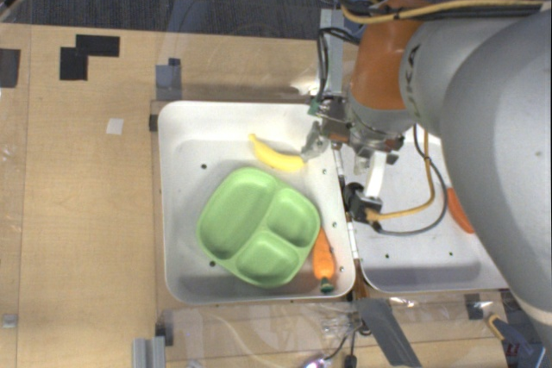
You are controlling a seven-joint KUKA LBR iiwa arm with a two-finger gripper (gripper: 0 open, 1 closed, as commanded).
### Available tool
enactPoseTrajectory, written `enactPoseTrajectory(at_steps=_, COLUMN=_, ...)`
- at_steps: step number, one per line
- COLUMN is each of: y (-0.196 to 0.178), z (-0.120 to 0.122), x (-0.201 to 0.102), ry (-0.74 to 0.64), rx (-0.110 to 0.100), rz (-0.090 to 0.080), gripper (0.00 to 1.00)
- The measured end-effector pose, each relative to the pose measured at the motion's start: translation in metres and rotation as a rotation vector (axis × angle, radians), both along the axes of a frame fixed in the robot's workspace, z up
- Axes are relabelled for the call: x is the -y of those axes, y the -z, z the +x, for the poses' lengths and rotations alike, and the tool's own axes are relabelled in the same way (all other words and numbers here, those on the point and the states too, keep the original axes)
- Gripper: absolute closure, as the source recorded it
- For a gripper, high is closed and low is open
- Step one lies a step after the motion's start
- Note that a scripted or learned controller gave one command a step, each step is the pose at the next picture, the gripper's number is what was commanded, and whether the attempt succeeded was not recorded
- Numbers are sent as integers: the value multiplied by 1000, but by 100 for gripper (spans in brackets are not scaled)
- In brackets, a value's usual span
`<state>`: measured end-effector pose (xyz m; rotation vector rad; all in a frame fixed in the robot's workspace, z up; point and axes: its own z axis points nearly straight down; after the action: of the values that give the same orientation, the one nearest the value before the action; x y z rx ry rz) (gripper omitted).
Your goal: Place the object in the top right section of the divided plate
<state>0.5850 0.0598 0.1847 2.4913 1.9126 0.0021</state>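
Your tool [312, 142] at the banana's [274, 155] 3 o'clock end, grip state impossible to tell, green divided plate [259, 226] at the banana's 6 o'clock, carrot [323, 258] at the plate's 4 o'clock.

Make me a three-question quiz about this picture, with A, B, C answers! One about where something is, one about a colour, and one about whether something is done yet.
1. Where is the banana?
A. On the green plate
B. In the left bin, above the plate
C. In the right bin

2. What colour is the divided plate?
A. Green
B. Blue
C. Red

3. Does the plate's top right section hold anything?
A. Yes, the banana
B. Yes, the carrot
C. No, nothing yet

Answers:
1 B: the banana lies on the left bin floor, just above the plate.
2 A: the plate is light green.
3 C: all the sections show bare green; the carrot lies beside the plate's right edge.
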Motion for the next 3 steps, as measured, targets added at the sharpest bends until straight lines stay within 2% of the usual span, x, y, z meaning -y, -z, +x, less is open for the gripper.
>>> enactPoseTrajectory(at_steps=1, y=0, z=0, x=-1, ry=-2, rx=-1, rz=2, gripper=0)
enactPoseTrajectory(at_steps=2, y=-74, z=44, x=48, ry=-351, rx=5, rz=-2, gripper=0)
enactPoseTrajectory(at_steps=3, y=-57, z=84, x=96, ry=-480, rx=5, rz=-3, gripper=0)
